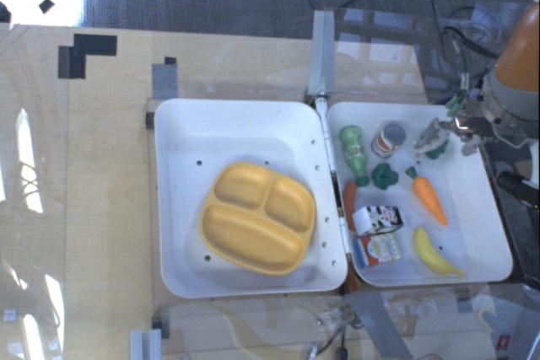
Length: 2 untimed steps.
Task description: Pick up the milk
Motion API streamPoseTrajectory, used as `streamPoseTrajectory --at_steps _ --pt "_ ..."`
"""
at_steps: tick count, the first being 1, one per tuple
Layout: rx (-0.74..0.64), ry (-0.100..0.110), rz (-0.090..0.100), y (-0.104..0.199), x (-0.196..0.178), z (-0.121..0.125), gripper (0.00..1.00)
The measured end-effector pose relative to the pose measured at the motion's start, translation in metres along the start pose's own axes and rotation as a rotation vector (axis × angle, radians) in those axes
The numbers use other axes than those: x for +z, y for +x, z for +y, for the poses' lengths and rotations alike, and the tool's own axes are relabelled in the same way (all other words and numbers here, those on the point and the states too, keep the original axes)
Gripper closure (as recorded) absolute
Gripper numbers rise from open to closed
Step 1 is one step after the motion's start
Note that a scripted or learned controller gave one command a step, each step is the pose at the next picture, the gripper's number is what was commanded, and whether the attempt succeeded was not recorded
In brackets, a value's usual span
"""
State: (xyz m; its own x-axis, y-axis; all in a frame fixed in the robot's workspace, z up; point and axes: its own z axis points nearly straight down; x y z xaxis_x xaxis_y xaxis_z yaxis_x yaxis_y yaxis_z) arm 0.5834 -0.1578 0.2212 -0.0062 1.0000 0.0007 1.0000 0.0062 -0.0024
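Observation:
The milk (377, 219) is a small white carton with black patches. It lies on its side in the lower left part of the right bin (498, 253). My gripper (447, 141) hovers over that bin's upper right corner, well up and to the right of the milk. It stands open with nothing between its fingers. The arm's orange band (519, 55) shows at the right edge.
Around the milk lie a red-and-white carton (380, 249), an orange stick (348, 202), a green broccoli (385, 176), a carrot (429, 198) and a banana (434, 253). A green bottle (353, 149) and a can (389, 139) sit further back. The left bin (181, 139) holds a yellow divided plate (257, 217).

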Motion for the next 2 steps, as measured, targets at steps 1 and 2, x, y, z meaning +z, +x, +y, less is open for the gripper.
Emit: streamPoseTrajectory --at_steps 1,2 --pt "-0.102 -0.001 0.000 0.0646 0.1178 -0.0363 0.00" --pt "-0.103 0.001 0.001 0.0648 0.1110 -0.0353 1.00"
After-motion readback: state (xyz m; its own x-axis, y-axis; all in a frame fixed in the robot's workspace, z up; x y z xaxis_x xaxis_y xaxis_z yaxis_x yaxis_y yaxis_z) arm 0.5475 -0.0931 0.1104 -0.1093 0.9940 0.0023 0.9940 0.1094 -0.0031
